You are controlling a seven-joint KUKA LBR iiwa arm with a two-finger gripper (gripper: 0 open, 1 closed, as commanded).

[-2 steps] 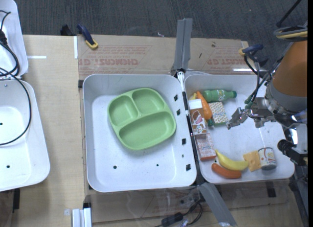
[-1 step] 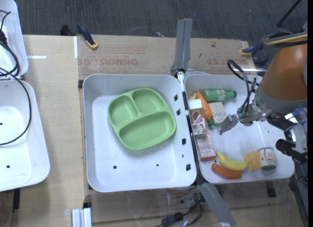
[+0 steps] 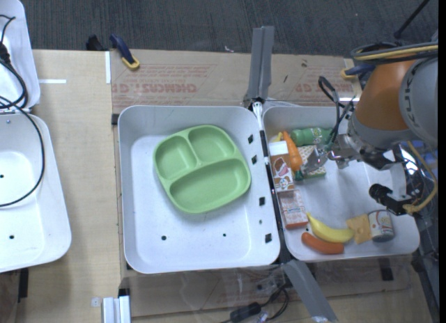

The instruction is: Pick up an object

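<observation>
The right bin holds several toy foods. A yellow banana lies near its front, with an orange-red sausage just in front of it. A yellow cheese wedge and a small can sit at the front right. Along the left wall lie a carton and a brown packet. A carrot and a green bottle lie at the back. My gripper hangs low over the back of this bin, just right of the carrot.
The left bin holds a green divided plate. A grey divider post stands between the bins at the back. Cables loop off the arm at the right. A white tray with a black cable lies at far left.
</observation>
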